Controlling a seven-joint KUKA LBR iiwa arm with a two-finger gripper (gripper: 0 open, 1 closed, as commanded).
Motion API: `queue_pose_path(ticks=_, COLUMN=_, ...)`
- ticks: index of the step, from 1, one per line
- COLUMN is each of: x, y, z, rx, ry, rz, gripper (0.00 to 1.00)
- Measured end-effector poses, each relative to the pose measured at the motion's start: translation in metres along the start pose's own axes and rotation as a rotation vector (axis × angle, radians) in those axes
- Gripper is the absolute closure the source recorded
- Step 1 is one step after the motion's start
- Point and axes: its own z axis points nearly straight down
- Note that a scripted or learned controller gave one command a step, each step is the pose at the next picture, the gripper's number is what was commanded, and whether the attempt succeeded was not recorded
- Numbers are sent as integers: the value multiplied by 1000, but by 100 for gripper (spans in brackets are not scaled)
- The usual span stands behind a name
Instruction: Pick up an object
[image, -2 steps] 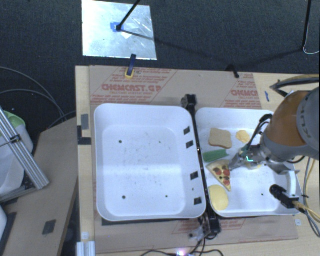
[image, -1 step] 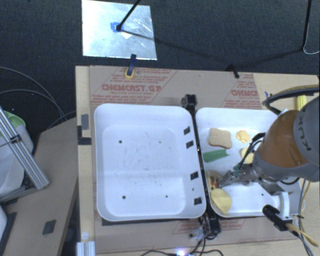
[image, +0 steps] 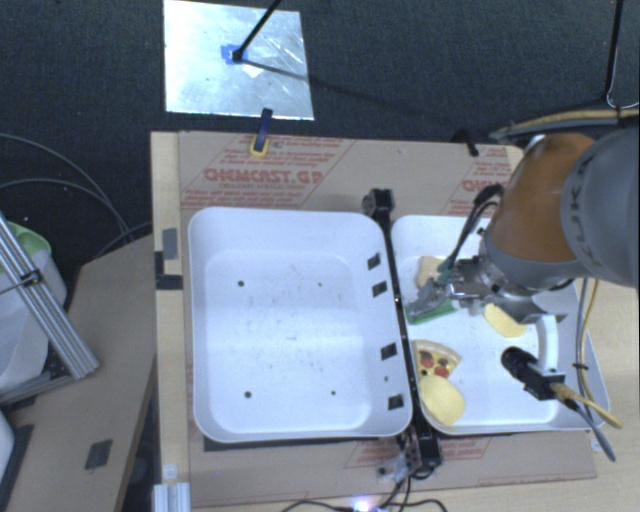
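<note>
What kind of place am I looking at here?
Most likely a robotics lab test bench: two white bins sit on a cardboard-covered bench, a robot arm reaches in, and cables run over dark carpet.

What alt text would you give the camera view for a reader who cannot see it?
The grey and orange arm reaches from the right, its tool low over a green object in the right bin. That bin also holds pale yellow pieces and a pizza slice toy; the left bin sits beside it.
</note>
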Motion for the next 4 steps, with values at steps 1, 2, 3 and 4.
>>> queue_pose_path(ticks=1, x=29, y=55, z=-56, rx=2, ry=-1, rz=5, gripper=0)
queue_pose_path(ticks=2, x=48, y=-34, z=10, rx=25, ry=1, rz=13, gripper=0)
queue_pose_path(ticks=3, x=100, y=36, z=7, rx=7, ry=0, rz=5, gripper=0)
queue_pose_path(ticks=4, x=177, y=-33, z=99, rx=27, ry=2, rz=4, gripper=0)
